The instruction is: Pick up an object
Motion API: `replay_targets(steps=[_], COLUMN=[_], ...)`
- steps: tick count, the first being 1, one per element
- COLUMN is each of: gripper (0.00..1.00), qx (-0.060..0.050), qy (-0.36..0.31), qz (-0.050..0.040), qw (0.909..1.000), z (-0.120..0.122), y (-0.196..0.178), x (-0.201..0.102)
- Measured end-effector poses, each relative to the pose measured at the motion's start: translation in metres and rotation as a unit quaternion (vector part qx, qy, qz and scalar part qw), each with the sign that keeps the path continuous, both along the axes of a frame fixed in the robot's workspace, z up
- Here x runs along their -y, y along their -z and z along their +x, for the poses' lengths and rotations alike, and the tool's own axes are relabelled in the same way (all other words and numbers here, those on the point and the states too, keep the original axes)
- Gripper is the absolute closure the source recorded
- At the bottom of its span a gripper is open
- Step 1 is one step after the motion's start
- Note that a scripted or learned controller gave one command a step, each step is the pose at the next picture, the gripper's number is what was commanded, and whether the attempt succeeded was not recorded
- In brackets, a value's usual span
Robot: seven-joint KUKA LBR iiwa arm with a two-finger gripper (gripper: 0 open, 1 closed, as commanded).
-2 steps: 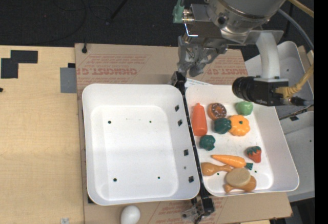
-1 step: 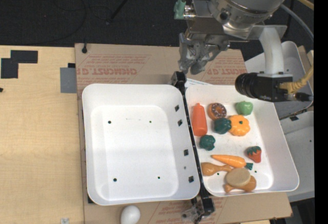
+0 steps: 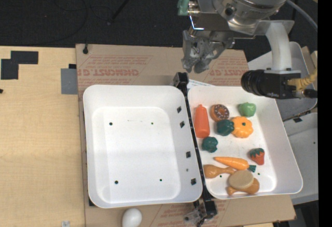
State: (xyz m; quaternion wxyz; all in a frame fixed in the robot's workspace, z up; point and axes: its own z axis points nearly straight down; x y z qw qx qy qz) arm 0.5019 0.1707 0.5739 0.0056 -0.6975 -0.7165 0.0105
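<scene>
I hung my tool [image 3: 199, 62] above the far rim of the right bin [image 3: 282, 132], clear of the toy food clustered inside, such as the carrot [image 3: 231, 162]; whether its grip was apart I couldn't tell.

The cardboard sheet [image 3: 129, 67] under the bins carries red printed lettering, seen upside down just left of and below the fingers [image 3: 199, 61]; it looks like "CHEMCAST G.P.", though that reading is uncertain. More red print to the fingers' right and along the sheet's near edge is too small to read.
</scene>
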Motion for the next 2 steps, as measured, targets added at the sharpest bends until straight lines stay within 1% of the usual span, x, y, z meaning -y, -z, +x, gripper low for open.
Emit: replay_targets(steps=[1,2], gripper=[1.00,0.00], qx=[-0.002,-0.003], qy=[-0.003,-0.004], qz=[-0.0004,-0.0006], qw=[1.0000,1.0000], z=[0.0002,0.0002], y=[-0.0092,-0.0087], x=[-0.0009,-0.0007])
